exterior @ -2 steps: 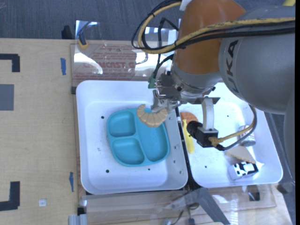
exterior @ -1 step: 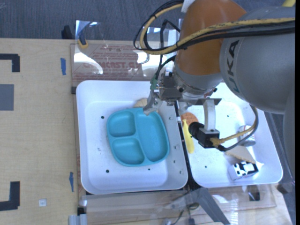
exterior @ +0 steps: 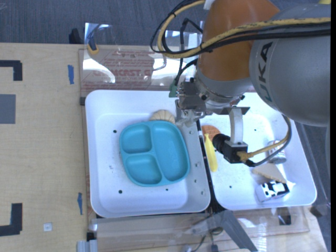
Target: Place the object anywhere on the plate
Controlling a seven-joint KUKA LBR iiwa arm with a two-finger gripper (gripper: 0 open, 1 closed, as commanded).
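**Operator:** Report the position of the plate.

**Technician:** The blue sectioned plate [exterior: 155, 154] lies flat in the left bin [exterior: 102, 193], roughly central. It has three compartments, and none of them holds anything.

**Operator:** Report the position of the task object.

**Technician:** A tan object [exterior: 161, 115], rounded and ribbed, sits at the plate's far rim, inside the left bin. Only its upper part is visible. Whether it rests on the rim or just behind it cannot be determined.

**Operator:** Report the arm and gripper.

**Technician:** The arm [exterior: 294, 62] enters from the right, with its orange band above the bins' far wall. The gripper [exterior: 186, 115] points down over the divide between the two bins, just beside the tan object and the plate's far right corner. The wrist body hides its tips, so whether it is open or closed cannot be determined, and no item is visibly clamped in it. Yellow and black cables [exterior: 178, 14] loop above the wrist.

**Operator:** List the contents of the right bin.

**Technician:** The right bin [exterior: 236, 188] holds a long yellow object [exterior: 211, 154] along its left wall and an orange object [exterior: 210, 130] just beyond that. A white wedge [exterior: 270, 170] lies near the front right corner, touching a black-and-white object [exterior: 273, 190].

**Operator:** Describe the support surface.

**Technician:** Both bins stand on a light wooden bench [exterior: 37, 140].
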